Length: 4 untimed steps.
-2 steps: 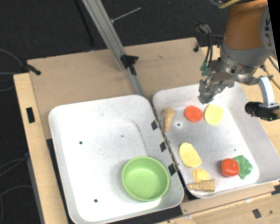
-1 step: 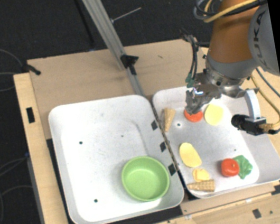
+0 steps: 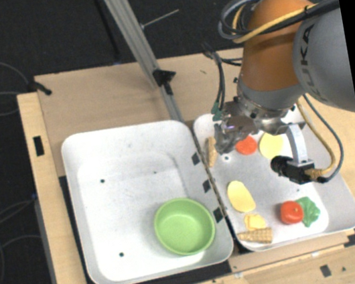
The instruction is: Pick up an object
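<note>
My gripper [image 3: 226, 137] hangs over the upper left part of the right bin [image 3: 335, 208], close to the divider between the bins. A small orange-red piece [image 3: 247, 145] lies just to its right, and a pale yellow piece [image 3: 272, 145] sits beside that. Lower in the same bin lie a yellow oval piece [image 3: 240, 195], a waffle-patterned wedge [image 3: 255, 229] and a red tomato with green leaves [image 3: 296, 211]. The arm's wrist covers the fingers from above.
A green bowl [image 3: 184, 226] rests in the lower right of the left bin [image 3: 103, 185]. A grey metal pole [image 3: 141, 49] slants down from the top to the bins' junction. Black cables loop beside the wrist on the right.
</note>
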Each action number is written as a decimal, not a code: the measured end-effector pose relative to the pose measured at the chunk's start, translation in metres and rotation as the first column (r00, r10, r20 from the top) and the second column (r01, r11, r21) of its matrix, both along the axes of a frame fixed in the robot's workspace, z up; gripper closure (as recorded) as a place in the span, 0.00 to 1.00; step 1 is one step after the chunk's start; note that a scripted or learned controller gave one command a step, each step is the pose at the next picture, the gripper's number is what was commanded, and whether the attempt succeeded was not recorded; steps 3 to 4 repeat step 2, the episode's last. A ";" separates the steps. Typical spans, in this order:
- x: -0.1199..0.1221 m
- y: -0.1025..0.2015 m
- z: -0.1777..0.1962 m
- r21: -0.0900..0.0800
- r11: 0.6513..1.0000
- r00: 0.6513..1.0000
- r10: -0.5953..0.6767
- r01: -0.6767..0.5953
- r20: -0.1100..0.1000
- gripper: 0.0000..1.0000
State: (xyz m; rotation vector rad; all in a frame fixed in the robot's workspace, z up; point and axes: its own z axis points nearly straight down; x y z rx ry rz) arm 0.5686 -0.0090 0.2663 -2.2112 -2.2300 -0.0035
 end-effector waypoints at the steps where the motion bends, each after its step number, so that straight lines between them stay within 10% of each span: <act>1: -0.014 0.041 -0.015 -0.003 1.000 1.000 -0.003 0.003 -0.002 1.00; 2: -0.033 0.092 -0.029 -0.002 1.000 1.000 -0.002 0.002 -0.002 1.00; 4: -0.033 0.092 -0.029 -0.002 1.000 1.000 -0.002 0.002 -0.002 1.00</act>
